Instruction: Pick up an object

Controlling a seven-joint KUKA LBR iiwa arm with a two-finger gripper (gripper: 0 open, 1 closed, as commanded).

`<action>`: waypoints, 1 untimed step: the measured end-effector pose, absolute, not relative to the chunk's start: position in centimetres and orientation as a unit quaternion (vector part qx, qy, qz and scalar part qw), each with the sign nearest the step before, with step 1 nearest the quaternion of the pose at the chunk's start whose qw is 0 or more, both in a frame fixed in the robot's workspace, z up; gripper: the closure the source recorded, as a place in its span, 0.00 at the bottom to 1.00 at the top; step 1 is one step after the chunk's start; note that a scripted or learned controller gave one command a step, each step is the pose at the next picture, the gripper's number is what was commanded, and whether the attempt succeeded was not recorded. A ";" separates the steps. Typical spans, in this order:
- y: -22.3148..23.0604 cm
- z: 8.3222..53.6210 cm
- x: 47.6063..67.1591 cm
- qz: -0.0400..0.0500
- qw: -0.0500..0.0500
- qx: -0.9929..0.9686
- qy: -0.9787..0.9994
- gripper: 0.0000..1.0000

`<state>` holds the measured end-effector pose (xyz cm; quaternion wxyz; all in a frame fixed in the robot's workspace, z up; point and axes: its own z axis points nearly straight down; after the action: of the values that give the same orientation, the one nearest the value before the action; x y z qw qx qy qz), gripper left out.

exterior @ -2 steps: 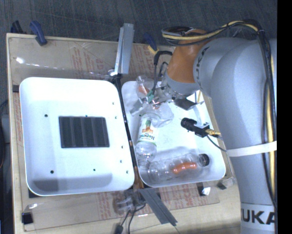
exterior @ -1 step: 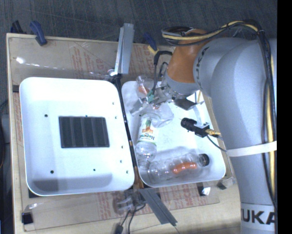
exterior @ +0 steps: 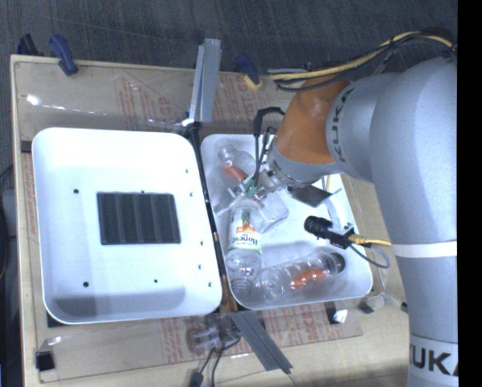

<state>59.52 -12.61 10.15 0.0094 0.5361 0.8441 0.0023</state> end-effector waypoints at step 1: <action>-6.9 19.2 56.7 -0.001 -0.001 0.539 0.842 0.00</action>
<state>56.67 -6.90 19.18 -0.0011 0.5388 0.8424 -0.0008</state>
